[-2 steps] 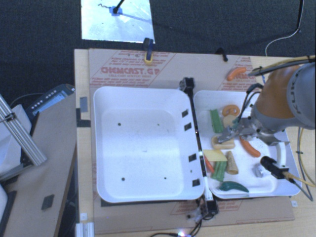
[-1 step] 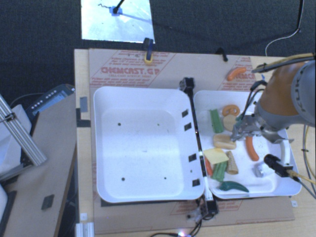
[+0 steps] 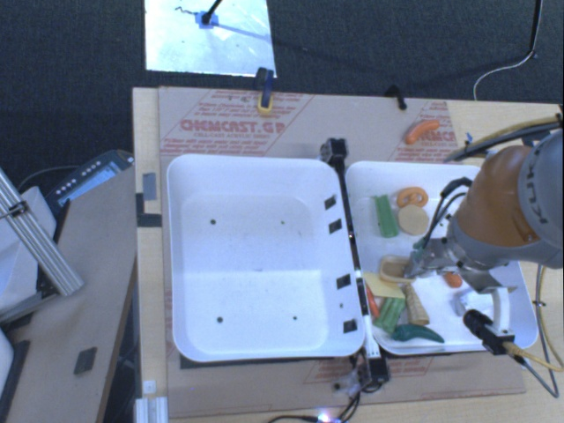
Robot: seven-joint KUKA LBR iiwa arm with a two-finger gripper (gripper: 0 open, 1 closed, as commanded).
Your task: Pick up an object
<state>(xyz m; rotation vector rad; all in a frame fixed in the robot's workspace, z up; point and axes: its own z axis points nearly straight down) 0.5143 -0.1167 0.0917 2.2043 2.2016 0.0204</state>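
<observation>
Gripper [image 3: 421, 263] low in right bin [image 3: 520, 329], tan block [image 3: 397, 267] just left; jaws' state unclear

Two bins sit side by side on the bench [image 3: 291, 113], the left bin [image 3: 256, 254] beside the right bin [image 3: 366, 179], where several small items [image 3: 398, 289] lie

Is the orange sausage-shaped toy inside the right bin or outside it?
Outside. The orange sausage-shaped toy lies on the cardboard sheet beyond the right bin, past its far rim.
</observation>
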